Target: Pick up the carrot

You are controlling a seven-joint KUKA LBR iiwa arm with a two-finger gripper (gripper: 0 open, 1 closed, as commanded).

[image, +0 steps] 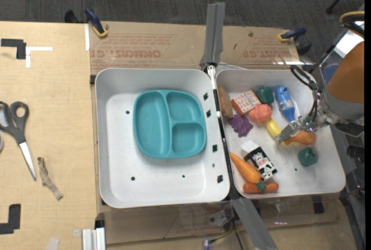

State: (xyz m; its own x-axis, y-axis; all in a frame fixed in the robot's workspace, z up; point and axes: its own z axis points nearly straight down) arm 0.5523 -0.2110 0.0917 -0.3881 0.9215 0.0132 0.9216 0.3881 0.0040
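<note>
The carrot (245, 167) lies slantwise near the right bin's (333, 182) front wall, beside a carton (259, 162). Probably light, stiff, smooth plastic; grasp mid-body, across its width. The gripper (290, 134) hovers apart; whether open, I cannot tell.

The carrot (244, 167) is lying in the right bin (333, 182), near that bin's front left corner. It is an orange, tapered toy piece, lying flat and slanting, with its narrow tip pointing toward the bin's left wall and its thicker end pointing toward the bin's front edge. It is sitting just beside a black and white block (261, 163), touching or nearly touching it, and nothing is lying on top of it
</note>
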